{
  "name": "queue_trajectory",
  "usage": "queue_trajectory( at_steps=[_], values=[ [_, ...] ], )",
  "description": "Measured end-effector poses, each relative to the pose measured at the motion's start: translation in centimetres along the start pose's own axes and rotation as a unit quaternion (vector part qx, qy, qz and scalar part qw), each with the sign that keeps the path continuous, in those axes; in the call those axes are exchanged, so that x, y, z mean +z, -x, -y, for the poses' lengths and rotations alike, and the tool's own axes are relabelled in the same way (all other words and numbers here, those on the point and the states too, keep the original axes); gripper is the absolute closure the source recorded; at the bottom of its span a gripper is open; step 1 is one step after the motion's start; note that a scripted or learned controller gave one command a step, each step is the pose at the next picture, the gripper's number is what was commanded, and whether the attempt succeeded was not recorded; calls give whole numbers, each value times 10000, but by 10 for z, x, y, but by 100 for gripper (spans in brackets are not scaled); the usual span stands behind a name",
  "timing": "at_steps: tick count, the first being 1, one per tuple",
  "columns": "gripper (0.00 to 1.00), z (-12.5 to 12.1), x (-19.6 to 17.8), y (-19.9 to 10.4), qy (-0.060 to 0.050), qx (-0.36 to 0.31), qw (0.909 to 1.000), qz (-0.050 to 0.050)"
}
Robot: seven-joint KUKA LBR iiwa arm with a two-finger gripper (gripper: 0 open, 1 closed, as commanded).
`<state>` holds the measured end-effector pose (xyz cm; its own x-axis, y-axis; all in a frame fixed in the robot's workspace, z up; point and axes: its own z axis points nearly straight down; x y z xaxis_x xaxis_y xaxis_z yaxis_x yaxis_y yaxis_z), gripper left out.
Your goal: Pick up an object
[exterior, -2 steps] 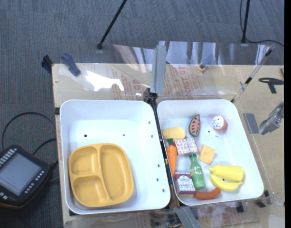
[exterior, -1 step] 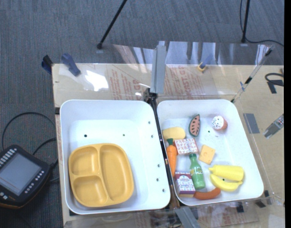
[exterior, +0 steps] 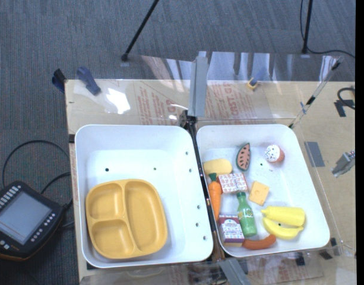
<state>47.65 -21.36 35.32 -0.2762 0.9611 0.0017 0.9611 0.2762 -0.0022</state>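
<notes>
The jaws (exterior: 343, 164), state untellable, sit at the right edge; the banana (exterior: 282, 220) lies left and nearer, lengthwise left-right.

A robotics lab or test cell. The worktop (exterior: 140, 103) is a bare board under clear plastic sheeting, set on grey carpet (exterior: 51, 28). A handheld robot control pendant (exterior: 21, 218) with a screen lies on the floor off the worktop's left edge, cable trailing. Thin black stand legs (exterior: 143, 25) rise beyond the far edge.
</notes>
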Motion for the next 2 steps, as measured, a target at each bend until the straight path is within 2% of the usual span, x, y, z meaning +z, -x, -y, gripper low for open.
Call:
queue_trajectory(
  at_steps=[1,2],
  values=[
    [100,-44,-14,12,1,931,9957,6],
    [100,-36,-44,-29,20,904,9959,11]
  ],
)
